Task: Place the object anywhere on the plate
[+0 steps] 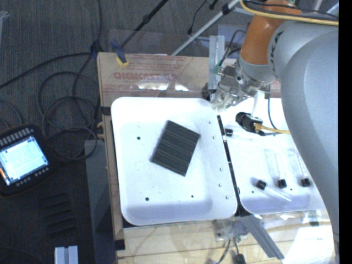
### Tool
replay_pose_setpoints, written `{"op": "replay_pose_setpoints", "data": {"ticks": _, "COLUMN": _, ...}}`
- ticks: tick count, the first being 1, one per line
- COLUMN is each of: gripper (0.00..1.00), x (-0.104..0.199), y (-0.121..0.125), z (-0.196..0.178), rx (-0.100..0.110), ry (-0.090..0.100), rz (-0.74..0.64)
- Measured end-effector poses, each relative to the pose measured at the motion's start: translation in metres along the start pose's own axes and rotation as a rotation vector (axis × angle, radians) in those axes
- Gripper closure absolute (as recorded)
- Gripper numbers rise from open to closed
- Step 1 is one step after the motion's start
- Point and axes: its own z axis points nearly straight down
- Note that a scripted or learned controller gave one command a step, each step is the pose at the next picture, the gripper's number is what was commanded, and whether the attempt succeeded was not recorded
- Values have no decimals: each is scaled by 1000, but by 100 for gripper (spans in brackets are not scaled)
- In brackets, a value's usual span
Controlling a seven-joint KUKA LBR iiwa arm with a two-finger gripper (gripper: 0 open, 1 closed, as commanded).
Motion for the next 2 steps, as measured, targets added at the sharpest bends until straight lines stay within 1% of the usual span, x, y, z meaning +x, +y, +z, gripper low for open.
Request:
{"op": "replay_pose_setpoints", "data": {"ticks": 1, "gripper": 100, "x": 77, "y": -23, "z": 1, "rx": 2, "ry": 1, "rz": -10}}
{"op": "replay_pose_setpoints", "data": {"ticks": 2, "gripper": 0, "x": 76, "y": -23, "z": 1, "rx": 1, "ry": -1, "rz": -9}}
